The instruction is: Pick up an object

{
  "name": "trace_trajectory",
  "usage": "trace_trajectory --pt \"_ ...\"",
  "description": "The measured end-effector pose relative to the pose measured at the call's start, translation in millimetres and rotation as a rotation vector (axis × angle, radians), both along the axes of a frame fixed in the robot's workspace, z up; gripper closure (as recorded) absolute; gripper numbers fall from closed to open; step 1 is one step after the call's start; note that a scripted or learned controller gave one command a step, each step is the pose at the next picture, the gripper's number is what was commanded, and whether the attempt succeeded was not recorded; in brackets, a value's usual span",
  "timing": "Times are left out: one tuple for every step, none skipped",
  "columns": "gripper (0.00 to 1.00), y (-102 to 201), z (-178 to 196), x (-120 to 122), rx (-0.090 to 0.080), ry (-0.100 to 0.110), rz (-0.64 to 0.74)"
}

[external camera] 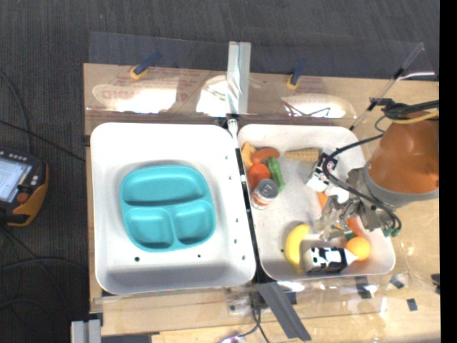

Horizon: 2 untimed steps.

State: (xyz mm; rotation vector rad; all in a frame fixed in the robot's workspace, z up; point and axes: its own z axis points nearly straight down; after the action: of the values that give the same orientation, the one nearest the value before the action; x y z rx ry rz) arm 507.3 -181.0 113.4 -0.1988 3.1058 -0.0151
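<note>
The end effector [335, 216] hangs low in the right bin [300, 131], near its front edge, its state unclear. Just beside it lies a lemon [295, 240]: light, firm, smooth; best gripped across its middle.

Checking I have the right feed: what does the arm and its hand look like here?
A broad orange band tops a grey wrist. Black cables loop off it toward the bin. The hand is small, metallic and grey, with a white block beside it.
</note>
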Motion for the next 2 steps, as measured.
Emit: trace_trajectory --pt "0.00 0 1 1 -0.001 -0.005 0.000" --pt "0.00 -7 -22 15 0.008 0.013 -0.103"
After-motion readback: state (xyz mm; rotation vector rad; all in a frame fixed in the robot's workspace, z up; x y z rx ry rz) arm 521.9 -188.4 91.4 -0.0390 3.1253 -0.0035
